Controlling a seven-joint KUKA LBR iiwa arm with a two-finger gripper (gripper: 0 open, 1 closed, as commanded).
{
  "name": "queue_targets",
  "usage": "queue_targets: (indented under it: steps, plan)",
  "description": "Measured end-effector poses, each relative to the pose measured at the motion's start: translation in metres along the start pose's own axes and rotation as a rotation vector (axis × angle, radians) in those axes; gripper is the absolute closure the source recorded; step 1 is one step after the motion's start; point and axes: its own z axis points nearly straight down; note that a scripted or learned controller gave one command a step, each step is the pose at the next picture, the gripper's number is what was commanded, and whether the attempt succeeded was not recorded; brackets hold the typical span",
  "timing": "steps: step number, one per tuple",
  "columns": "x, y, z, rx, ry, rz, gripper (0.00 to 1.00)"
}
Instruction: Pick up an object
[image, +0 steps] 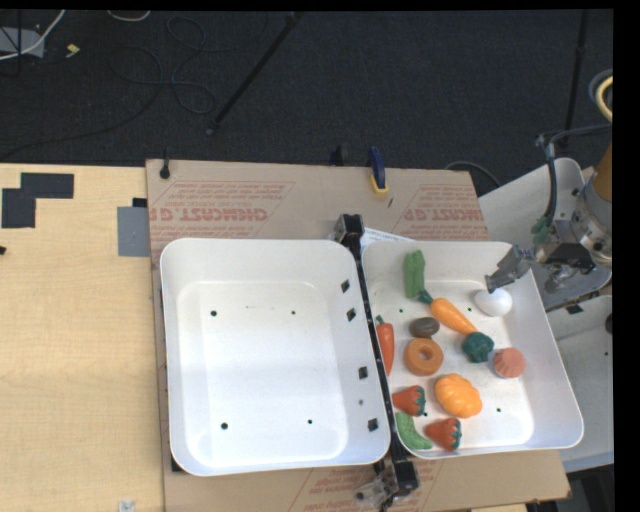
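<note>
The right bin (555, 400) holds several toy foods. Among them are a white egg-like piece (492, 301), an orange carrot (452, 316), a green vegetable (414, 272), an orange ring (424, 356), a dark green piece (478, 346), a pink ball (508, 362) and an orange pumpkin (458, 395). My gripper (532, 273) hangs over the bin's back right corner, just right of and above the white piece. It is open, one finger (505, 268) slants down toward the white piece, and nothing sits between the fingers.
The left bin (180, 300) sits beside the right one, with a black divider (365, 340) between them. A brown piece (425, 327), two red pieces (409, 400) (443, 432), a green pod (410, 430) and a second carrot (385, 345) lie along the right bin's left and front.
</note>
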Motion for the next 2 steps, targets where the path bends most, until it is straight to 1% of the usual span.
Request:
queue_targets:
  steps: [1, 2]
  plan:
    - [0.057, -0.007, 0.119, 0.006, 0.003, -0.003, 0.0]
    - [0.093, 0.054, 0.197, -0.007, -0.004, -0.002, 0.0]
